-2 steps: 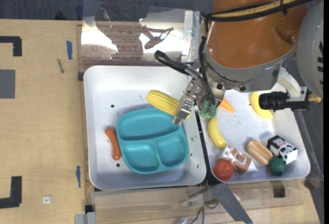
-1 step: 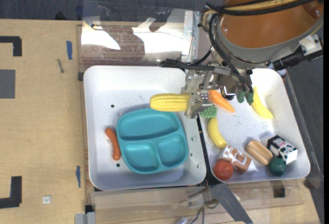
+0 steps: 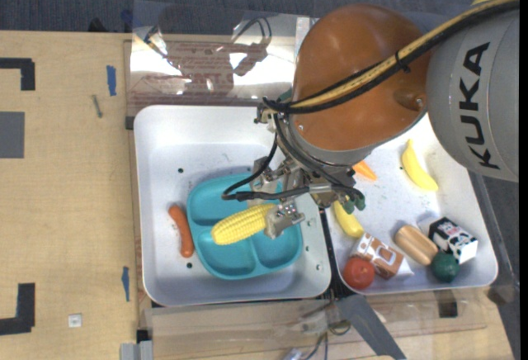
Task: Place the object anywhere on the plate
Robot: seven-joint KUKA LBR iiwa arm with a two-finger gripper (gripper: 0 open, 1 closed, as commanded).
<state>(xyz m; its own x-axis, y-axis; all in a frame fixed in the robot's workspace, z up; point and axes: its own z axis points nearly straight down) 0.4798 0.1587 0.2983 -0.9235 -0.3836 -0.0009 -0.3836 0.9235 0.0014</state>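
Observation:
A blue divided plate (image 3: 247, 255) lies in the left white bin (image 3: 165, 152). Across the plate's middle stretches a yellow corn cob (image 3: 241, 225), tilted with its right end higher. My gripper (image 3: 283, 214) hangs under the orange wrist band, right at the cob's right end over the plate's right half. Its fingers (image 3: 289, 216) look shut on that end of the cob. Whether the cob touches the plate is unclear.
A red sausage (image 3: 181, 230) lies left of the plate. The right bin (image 3: 474, 210) holds a banana (image 3: 418, 167), a carrot piece (image 3: 365, 172), a yellow item (image 3: 348, 220), a tomato (image 3: 359, 272), a small box (image 3: 384, 255), a bread roll (image 3: 415, 244), a carton (image 3: 452, 239) and a green ball (image 3: 445, 267).

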